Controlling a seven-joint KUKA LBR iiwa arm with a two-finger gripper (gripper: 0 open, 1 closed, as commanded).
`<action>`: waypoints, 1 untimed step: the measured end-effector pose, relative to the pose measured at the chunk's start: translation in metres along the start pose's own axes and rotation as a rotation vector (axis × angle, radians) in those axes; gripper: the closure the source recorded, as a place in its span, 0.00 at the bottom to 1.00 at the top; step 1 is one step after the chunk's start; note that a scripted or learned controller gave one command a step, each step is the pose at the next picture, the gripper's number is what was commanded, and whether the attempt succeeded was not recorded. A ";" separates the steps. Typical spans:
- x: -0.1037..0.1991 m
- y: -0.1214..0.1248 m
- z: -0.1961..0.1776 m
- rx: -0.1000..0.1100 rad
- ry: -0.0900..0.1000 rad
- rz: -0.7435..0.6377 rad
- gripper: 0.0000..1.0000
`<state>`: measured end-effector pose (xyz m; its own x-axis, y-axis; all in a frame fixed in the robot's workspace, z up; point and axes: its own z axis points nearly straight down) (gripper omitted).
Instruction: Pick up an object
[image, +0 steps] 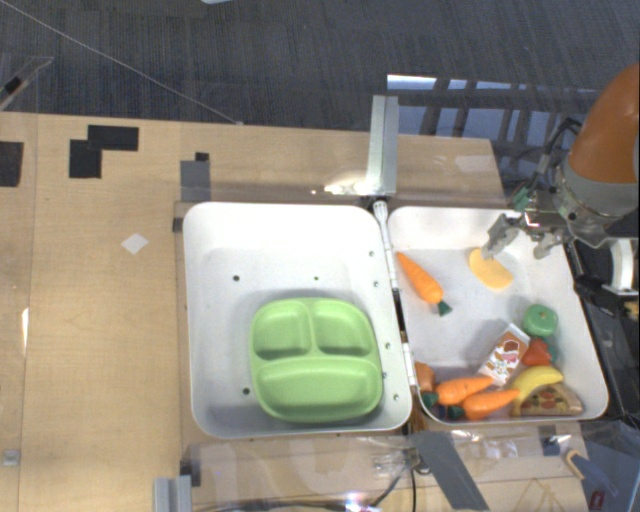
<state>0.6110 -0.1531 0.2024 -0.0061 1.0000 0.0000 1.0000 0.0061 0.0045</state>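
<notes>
gripper (522, 236) open above right bin (455, 222), yellow piece (490, 270) just below

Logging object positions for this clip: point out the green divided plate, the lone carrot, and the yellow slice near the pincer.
green divided plate (316, 358), camera view, centre ridge.
lone carrot (420, 278), camera view, orange body.
yellow slice (490, 270), camera view, its middle.

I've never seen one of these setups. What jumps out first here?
The bright green divided plate lying in the left bin stands out most. In the right bin, toy foods crowd the near corner, with a carrot lying apart, and the gripper hangs over a yellow piece.
</notes>
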 end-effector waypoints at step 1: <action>0.021 0.055 0.107 -0.002 -0.001 0.177 0.00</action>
<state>0.6664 -0.1317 0.0960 0.1701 0.9854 -0.0003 0.9854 -0.1701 0.0066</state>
